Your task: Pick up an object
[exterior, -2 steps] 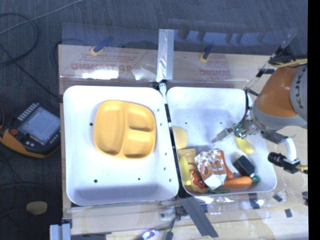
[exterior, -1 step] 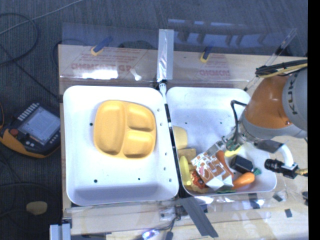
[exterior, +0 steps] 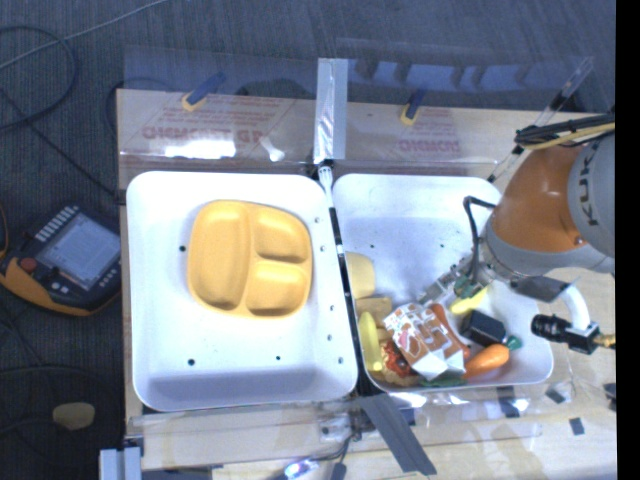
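The right bin (exterior: 410, 218) holds a heap of small things along its near edge. A red and white carton (exterior: 424, 336) lies in the middle of the heap, with an orange carrot (exterior: 488, 360) and a black block (exterior: 484, 325) to its right. A yellow banana-like piece (exterior: 368, 340) and pale yellow blocks (exterior: 358, 270) lie on the heap's left side. My gripper (exterior: 462, 286) reaches down from the orange-banded wrist (exterior: 540, 206), low over the heap's right part, just above the black block and beside a small yellow piece (exterior: 470, 300).
A yellow divided plate (exterior: 250, 256) lies in the left bin (exterior: 170, 368). The grey divider (exterior: 332, 230) separates the bins. Clear plastic guards (exterior: 330, 98) stand behind them. A handheld pendant (exterior: 70, 253) sits on the floor at left. The arm body covers the right bin's far right corner.
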### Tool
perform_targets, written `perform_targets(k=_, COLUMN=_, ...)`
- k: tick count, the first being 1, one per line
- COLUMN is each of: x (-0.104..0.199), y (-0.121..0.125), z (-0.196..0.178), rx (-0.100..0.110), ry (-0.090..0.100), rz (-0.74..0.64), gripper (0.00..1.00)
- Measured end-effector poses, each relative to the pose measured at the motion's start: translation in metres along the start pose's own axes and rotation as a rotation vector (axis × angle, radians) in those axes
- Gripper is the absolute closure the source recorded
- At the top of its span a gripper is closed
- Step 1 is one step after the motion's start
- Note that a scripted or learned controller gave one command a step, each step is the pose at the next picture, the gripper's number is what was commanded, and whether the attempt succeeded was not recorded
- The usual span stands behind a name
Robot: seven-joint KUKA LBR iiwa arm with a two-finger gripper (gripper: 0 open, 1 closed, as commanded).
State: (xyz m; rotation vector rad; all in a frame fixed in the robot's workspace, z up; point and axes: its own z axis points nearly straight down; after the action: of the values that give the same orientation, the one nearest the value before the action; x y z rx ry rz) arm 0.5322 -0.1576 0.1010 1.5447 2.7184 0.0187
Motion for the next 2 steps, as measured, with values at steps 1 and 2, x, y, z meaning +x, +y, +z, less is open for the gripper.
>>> perform_targets(k=1, x=0.0519, y=0.0424, z=-0.0819, rx=0.019, ry=0.005, rz=0.195, gripper=1.0)
perform_targets(k=2, x=0.0519, y=0.0423, z=-0.0817, rx=0.02, ry=0.005, rz=0.195, gripper=0.0)
